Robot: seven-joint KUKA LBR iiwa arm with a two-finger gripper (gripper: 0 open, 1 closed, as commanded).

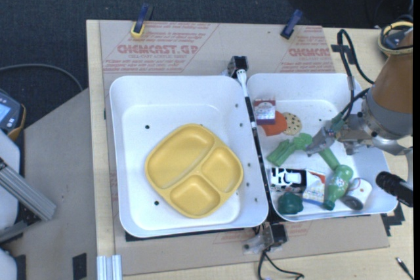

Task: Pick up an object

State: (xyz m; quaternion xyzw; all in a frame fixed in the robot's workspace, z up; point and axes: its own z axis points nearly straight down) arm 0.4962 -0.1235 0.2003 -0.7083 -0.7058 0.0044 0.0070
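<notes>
While the end effector (326, 136) hangs low in the right bin (298, 83), nothing gripped, finger spread unreadable, step reads as approach. Green pieces (289, 149) lie just beside and below it. Next: descend, close on one.

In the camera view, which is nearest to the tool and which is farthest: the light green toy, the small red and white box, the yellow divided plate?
Measured from the tool:
1. Light green toy, right bin, just to the tool's left in the view.
2. Small red and white box, right bin, near the divider, higher up in the view.
3. Yellow divided plate, in the left bin.
</notes>
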